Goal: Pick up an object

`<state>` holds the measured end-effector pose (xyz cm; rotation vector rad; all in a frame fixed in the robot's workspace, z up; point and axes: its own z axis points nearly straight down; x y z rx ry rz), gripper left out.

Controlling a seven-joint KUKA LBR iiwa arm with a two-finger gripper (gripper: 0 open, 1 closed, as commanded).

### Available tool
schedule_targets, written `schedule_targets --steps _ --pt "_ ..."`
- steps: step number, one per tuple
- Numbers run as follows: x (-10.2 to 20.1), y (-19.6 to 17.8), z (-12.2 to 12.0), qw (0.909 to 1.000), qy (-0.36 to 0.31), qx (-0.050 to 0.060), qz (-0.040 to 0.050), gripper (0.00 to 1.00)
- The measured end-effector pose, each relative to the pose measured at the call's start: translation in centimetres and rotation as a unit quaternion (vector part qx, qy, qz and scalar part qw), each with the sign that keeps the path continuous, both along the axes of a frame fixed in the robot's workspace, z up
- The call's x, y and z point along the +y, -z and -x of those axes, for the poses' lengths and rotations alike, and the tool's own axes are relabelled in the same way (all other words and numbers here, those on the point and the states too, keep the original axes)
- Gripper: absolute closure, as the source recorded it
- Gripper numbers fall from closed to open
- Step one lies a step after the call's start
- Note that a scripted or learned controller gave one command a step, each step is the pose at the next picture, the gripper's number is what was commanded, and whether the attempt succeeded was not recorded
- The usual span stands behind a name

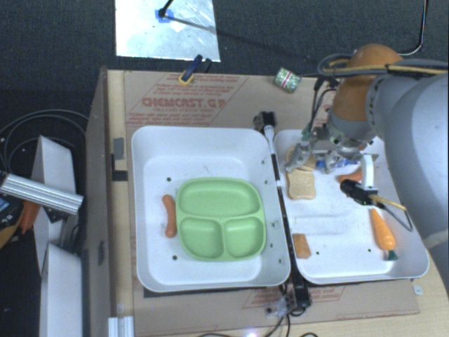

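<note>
Nothing's picked up yet as far as I can see: the gripper [306,154] is low at the back of the right bin [403,265], just above the toast slice [302,184], and whether it's clamped on anything, can't tell.

One camera watches me from a fixed spot above the counter [210,93], looking down at a slant rather than straight down. It sits far enough off to take in both white bins side by side: the left bin [144,188] lies near the middle of the view and the right bin [414,262] runs toward the right edge. The far side of the counter is at the top, with dark floor [56,34] beyond. My arm [393,111] comes in from the right.
</note>
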<state>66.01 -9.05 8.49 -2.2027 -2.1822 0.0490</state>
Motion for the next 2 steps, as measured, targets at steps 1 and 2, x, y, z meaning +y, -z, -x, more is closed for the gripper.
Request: schedule_targets --steps 1,2 --pt "-0.35 0.08 -0.01 1.0000 0.000 0.001 -0.0040 0.00" --pt "-0.42 0.11 -0.02 1.0000 0.000 0.001 -0.0046 0.00"
